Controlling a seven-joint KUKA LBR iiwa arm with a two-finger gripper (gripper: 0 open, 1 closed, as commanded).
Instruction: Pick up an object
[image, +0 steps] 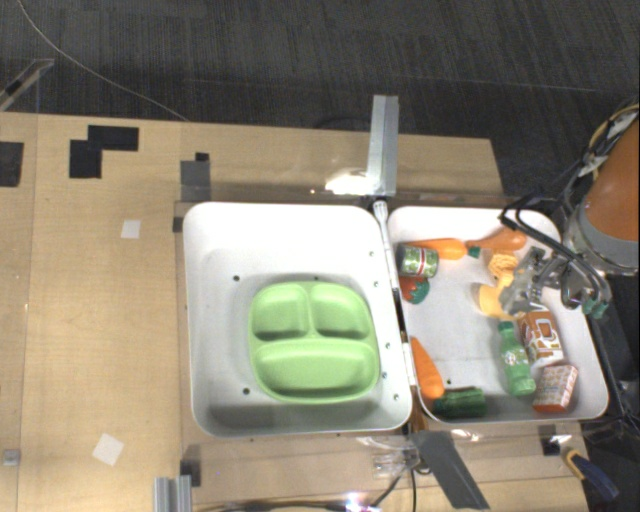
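Yellow toy (492, 297) beside the lowered claw (527, 283).

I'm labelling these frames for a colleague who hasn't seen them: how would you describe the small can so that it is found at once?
Look in the right-hand white bin, at its upper left corner beside the divider between the two bins. The can lies on its side there, next to an orange carrot. It is the only item with a green label and silvery metal ends.
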